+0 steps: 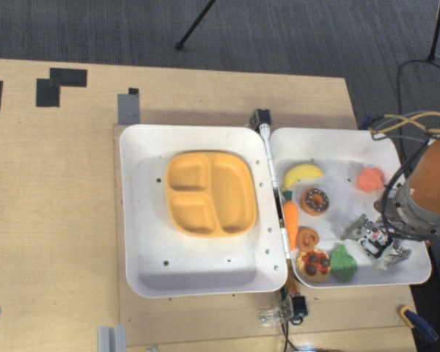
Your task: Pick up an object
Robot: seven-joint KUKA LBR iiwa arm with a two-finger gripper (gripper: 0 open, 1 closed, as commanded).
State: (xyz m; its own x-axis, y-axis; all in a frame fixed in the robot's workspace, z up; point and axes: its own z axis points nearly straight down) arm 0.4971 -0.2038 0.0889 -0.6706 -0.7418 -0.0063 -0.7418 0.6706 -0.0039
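My gripper (376, 241) hangs low over the right bin (403, 273), near its front right corner. Its two fingers stand spread apart, open, with nothing between them. A green object (343, 262) lies just to its left. Further left sit a fruit-topped pastry (314, 264), an orange donut (306, 238) and a carrot (290, 216). Behind them are a chocolate donut (315, 200) and a yellow banana (303, 173). A pink-red object (369, 180) rests at the back, beyond the gripper.
The left bin (147, 270) holds a yellow divided plate (209, 194). The orange-banded arm (433, 189) enters from the right over the right bin's edge, with cables (403, 123) looping behind it. A wall divides the two bins.
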